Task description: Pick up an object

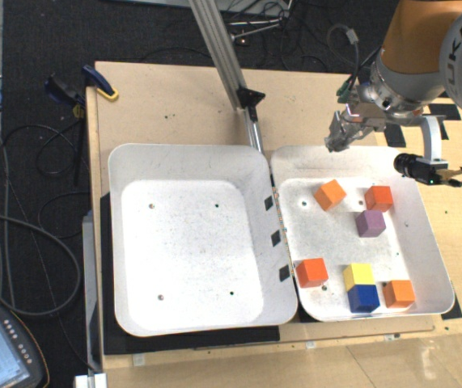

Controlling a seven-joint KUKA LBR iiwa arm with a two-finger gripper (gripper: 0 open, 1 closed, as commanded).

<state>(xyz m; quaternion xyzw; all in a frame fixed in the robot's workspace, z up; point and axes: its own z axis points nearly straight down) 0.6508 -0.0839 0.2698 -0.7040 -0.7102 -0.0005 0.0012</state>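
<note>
gripper (341, 138) above right bin's (425, 217) rim; finger gap unclear; matte cube blocks below.

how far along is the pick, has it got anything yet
Nothing looks done yet: all seven blocks lie in the right bin, including the nearest orange block and the purple block. In hand: the claw hangs above that bin's far edge, with no block in it. Left: descend, grip a block and lift it.

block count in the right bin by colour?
Orange cube blocks: 4
Purple cube block: 1
Yellow cube block: 1
Blue cube block: 1
Total: 7
</note>
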